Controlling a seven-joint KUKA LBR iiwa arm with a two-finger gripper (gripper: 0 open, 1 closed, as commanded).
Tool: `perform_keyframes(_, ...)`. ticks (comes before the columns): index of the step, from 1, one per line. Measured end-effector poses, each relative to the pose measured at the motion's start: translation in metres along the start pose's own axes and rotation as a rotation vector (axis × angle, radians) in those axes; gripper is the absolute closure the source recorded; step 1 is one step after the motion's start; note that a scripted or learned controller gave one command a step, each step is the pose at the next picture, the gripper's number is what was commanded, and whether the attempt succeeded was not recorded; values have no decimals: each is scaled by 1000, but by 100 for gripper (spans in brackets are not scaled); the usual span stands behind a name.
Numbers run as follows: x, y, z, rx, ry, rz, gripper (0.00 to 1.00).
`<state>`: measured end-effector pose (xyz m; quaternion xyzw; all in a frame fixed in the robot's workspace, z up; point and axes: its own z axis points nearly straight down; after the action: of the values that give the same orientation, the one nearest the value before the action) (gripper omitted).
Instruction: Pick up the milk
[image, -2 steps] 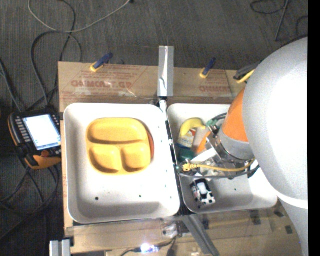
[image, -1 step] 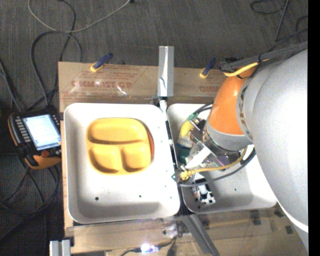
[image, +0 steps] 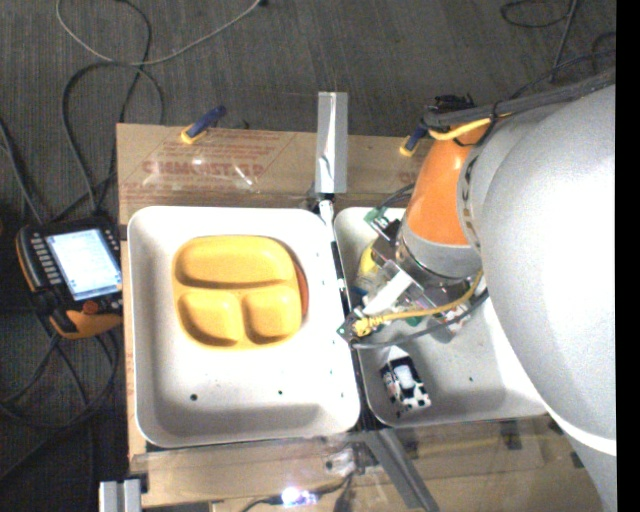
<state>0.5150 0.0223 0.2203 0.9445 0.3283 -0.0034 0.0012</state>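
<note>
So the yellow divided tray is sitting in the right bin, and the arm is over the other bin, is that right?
Not quite. The camera view shows the yellow divided tray in the left bin, not the right one. The arm is over the other bin, the right bin, where a small black-and-white object also lies.

My arm (image: 545, 250) is a bulky, smooth shell of pale grey, rounded like a drum and glossy enough to catch the light. Above my wrist sits an orange band (image: 440, 195), curved and tapering, brightest along its lit edge. Below it comes a ring of darker grey metal (image: 440, 262) with a silvery rim. A yellow cable (image: 415, 313) loops beneath that ring, alongside thin pale wires, and a small green board (image: 377, 219) is fixed beside the band. Black cables trail over my upper casing.
</note>
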Motion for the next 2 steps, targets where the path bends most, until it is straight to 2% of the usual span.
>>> perform_keyframes(1, -29, -17, 16, 3, 0, -159, 100)
perform_keyframes(2, -29, -17, 16, 3, 0, -159, 0)
